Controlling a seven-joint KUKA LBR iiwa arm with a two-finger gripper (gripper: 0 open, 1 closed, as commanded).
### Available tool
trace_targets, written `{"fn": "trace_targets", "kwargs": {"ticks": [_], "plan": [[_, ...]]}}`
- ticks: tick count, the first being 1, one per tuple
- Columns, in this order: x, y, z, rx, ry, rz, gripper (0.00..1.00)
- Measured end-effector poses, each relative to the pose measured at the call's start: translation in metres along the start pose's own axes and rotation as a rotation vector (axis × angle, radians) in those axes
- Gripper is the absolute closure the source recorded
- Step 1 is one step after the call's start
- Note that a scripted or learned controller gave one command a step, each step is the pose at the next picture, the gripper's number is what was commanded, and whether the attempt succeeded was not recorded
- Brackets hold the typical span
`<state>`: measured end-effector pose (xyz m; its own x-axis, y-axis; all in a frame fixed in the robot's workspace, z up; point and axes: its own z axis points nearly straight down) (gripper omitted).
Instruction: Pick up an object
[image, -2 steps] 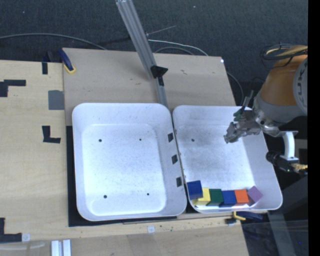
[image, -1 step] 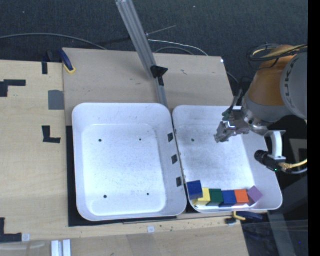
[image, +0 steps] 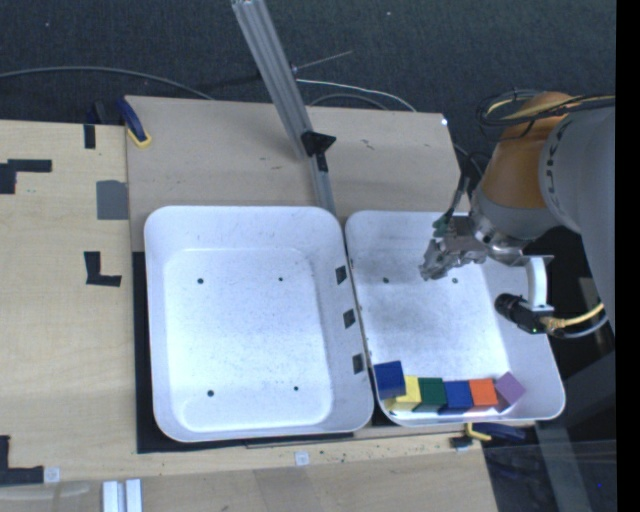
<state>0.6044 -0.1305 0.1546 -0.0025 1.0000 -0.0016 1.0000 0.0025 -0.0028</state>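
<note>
**Arm posed over right bin, blocks untouched at near edge**

I see the arm (image: 560, 160) entering from the right, its orange band (image: 515, 165) above the wrist, which bends down and to the left into the right bin (image: 400, 235). The tool (image: 438, 262) hangs over the far half of that bin, near its back wall. I cannot tell whether it is open or closed; the tip is small and blurred against the speckled white floor. I can make out nothing between its tips.

The things to pick lie well apart from the tool, in a row along the near rim of the right bin: a blue block (image: 389, 377) at the left, a yellow block (image: 408, 395) just beside and partly under it, then a green block (image: 431, 391), a second blue block (image: 458, 394), an orange block (image: 483, 392) and a purple block (image: 509, 387) tilted at the right end. They touch or nearly touch one another.

The left bin (image: 165, 300) sits flush beside the right one on the desk (image: 60, 330).
</note>
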Motion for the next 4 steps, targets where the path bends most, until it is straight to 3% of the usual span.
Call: {"fn": "trace_targets", "kwargs": {"ticks": [1,2,3,4], "plan": [[0.007,-0.005,-0.016,-0.002,0.001,0.001,1.00],[0.015,0.008,-0.032,-0.003,0.002,0.000,1.00],[-0.033,-0.014,-0.059,-0.003,-0.001,0.006,1.00],[0.000,-0.022,-0.053,0.000,0.002,0.000,1.00]]}}
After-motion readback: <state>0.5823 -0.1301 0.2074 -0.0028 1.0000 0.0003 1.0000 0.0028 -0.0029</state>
